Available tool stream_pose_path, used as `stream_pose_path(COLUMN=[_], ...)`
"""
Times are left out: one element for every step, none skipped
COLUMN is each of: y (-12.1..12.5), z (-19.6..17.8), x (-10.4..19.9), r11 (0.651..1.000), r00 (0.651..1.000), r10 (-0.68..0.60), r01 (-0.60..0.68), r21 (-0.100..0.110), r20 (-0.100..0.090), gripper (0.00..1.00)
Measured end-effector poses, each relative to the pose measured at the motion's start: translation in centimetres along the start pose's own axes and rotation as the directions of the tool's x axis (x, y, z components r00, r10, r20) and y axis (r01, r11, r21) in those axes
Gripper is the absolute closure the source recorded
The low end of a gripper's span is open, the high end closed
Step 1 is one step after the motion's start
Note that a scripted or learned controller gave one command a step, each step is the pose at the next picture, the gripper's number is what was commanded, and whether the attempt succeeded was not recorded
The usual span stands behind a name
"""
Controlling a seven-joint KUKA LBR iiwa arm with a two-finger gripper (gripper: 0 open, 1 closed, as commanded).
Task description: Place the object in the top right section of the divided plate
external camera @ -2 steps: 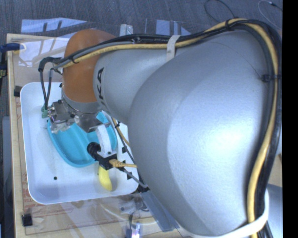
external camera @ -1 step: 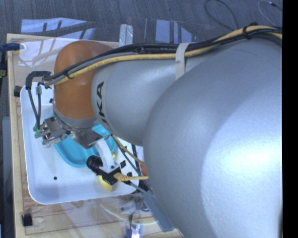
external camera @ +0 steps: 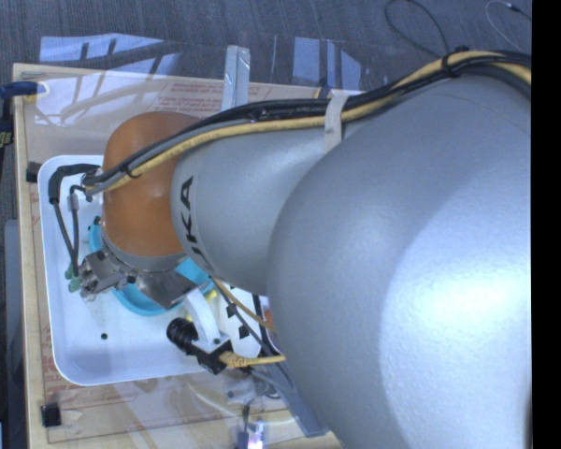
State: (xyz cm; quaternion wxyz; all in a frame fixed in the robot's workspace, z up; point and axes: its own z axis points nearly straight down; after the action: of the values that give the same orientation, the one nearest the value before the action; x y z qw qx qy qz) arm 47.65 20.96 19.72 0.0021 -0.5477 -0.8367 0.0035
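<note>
Plate [external camera: 136, 299], the light blue divided one, peeks out under the arm [external camera: 374, 251] in the left white bin [external camera: 61, 279]. Looks like stiff, light plastic, probably slippery. Can't tell the pincer's [external camera: 98, 279] state, or what the object is. Bin walls sit close, so little room.

Brightness: even and moderate, the floor at the top darker.
Glare: a broad soft sheen on the grey arm [external camera: 402, 251]; pale reflections on the clear panels at the desk's [external camera: 37, 129] far edge.
Shadow: soft, under the arm on the white bin [external camera: 75, 344].
Focus: arm near the lens slightly soft; bin rim fairly sharp.
</note>
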Motion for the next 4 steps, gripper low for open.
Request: stream_pose_path(y=[-0.1, -3.1, 1.6, -1.9], z=[10.9, -0.7, 1.1, -1.6], x=[0.0, -7.3, -8.1, -4.7], r11=[0.991, 0.974, 0.981, 1.0], r00=[0.991, 0.974, 0.981, 1.0], r10=[-0.137, -0.226, -0.192, 0.019], r01=[0.137, 0.226, 0.192, -0.019], r21=[0.0, -0.003, 0.0, 0.002], r20=[-0.001, 0.001, 0.0, -0.002], gripper=[1.0, 1.0, 1.0, 1.0])
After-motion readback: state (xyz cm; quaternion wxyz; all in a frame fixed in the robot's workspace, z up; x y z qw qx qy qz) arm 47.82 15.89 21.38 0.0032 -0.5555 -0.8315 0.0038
